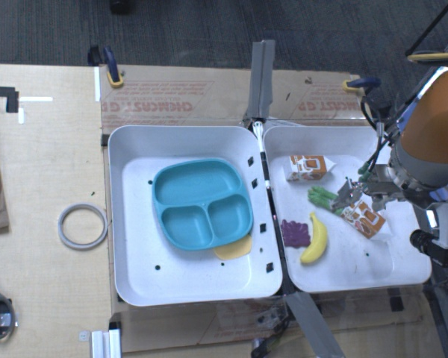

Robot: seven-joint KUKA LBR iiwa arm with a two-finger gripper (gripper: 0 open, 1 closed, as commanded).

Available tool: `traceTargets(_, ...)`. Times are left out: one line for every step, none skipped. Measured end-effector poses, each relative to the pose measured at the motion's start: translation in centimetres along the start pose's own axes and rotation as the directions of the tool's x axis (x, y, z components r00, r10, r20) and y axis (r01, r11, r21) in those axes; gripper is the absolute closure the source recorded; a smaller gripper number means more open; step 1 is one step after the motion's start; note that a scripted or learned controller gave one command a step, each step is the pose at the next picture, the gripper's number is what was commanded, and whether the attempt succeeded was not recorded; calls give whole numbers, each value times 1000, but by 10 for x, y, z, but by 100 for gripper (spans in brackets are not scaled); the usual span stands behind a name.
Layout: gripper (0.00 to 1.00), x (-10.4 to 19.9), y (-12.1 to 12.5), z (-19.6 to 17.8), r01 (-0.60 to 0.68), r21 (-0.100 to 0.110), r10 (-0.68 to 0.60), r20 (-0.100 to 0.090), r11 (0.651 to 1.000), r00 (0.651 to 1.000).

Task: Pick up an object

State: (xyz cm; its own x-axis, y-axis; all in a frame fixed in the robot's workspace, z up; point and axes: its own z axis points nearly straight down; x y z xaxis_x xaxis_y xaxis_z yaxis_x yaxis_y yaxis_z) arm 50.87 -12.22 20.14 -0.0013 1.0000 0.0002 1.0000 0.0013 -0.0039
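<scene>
Two white bins are sitting side by side on the bench in the camera view, and the work is happening in the right bin [403, 274]. The gripper [349, 196] is hanging low over that bin's middle, reaching in from three o'clock, with the orange band of the arm [433, 125] showing at the frame's right edge. Its dark tip is blurring into the clutter beneath, so I cannot tell how it is set.

Just at four o'clock of the tip, an orange-and-white snack packet [364, 218] is lying tilted, and it seems to be touching or nearly touching the tool. At nine o'clock of the tip a green vegetable toy [322, 198] is lying close by. A second orange-and-white carton [308, 168] is resting toward eleven o'clock, apart from the rest. Toward seven o'clock a yellow banana [316, 240] is curving beside a purple bunch of grapes [296, 233], the two touching.

The left bin [127, 222] is holding a blue divided plate [201, 203] with a yellowish disc [235, 248] peeking from under its five o'clock edge.

Judging from this, the snack packet is the likeliest target. Doing it well is probably meaning centring over the packet's narrow width, descending straight, and avoiding nudging the green toy; a flat, slippery packet is likely sliding out of a shallow pinch.
</scene>
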Motion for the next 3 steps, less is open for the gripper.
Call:
traceTargets(0,11,41,88,-210,-22,210,1,977,978)
traceTargets(0,-21,101,109,19,-4,-19,2,1000,1000)
traceTargets(0,8,50,110,156,-2,-156,0,988,988)
